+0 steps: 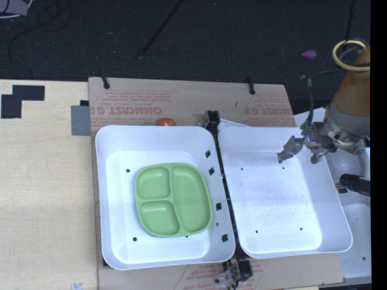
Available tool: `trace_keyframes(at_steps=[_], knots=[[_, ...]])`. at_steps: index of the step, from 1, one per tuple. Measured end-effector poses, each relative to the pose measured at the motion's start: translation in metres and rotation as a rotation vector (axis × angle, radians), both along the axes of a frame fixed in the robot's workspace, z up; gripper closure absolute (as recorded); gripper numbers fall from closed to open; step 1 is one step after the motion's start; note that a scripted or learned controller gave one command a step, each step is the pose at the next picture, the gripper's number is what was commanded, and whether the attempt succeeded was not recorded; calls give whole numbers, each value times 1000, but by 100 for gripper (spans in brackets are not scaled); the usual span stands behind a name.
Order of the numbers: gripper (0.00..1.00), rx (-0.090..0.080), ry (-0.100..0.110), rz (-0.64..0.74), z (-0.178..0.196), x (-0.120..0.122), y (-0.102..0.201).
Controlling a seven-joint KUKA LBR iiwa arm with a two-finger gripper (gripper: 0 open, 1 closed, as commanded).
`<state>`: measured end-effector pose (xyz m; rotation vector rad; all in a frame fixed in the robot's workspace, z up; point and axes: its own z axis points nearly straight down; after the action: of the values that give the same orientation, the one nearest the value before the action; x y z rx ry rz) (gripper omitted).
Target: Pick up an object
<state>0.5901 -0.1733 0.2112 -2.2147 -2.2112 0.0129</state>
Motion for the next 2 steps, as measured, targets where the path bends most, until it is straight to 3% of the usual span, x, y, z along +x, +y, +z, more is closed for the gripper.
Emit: trace_keyframes(at_steps=[1, 2], knots=[[0, -2, -12, 2, 7, 3, 0], [0, 0, -6, 3, -53, 2, 9]])
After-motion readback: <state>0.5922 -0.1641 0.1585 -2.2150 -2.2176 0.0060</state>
